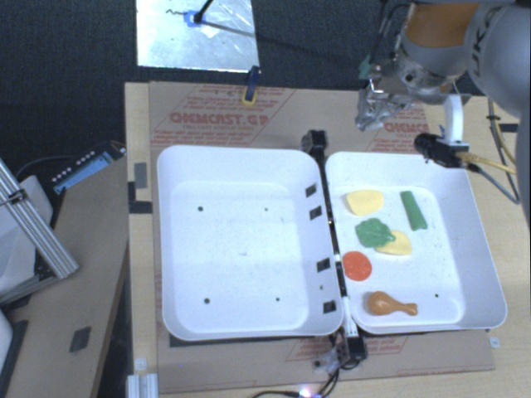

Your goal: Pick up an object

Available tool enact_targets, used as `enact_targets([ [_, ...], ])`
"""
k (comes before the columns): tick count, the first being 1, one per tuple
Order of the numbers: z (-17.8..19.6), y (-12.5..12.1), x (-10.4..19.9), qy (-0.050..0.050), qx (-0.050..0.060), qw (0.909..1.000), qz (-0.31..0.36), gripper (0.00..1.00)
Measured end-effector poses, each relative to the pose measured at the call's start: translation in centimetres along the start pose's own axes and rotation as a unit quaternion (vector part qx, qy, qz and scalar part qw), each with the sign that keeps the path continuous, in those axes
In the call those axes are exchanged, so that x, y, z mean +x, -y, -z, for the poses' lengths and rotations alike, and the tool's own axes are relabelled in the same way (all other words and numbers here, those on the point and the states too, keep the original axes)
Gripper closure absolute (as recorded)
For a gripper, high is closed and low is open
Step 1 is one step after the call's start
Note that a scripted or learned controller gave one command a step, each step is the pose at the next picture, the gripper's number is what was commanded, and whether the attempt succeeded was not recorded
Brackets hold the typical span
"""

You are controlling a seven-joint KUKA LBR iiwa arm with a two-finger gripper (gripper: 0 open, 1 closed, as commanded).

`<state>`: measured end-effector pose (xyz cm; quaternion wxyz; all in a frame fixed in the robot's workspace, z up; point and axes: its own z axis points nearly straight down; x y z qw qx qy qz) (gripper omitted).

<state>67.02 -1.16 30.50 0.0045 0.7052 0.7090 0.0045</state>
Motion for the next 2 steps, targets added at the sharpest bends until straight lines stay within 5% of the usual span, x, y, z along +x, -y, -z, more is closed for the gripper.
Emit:
enact_targets([
  [1,-12.8,0.5,7.6,-0.001,0.01,0.9999,0.003,1.0],
  [2,-10.9,0.2,7.1,0.0,0.004,1.0,0.0,1.0],
])
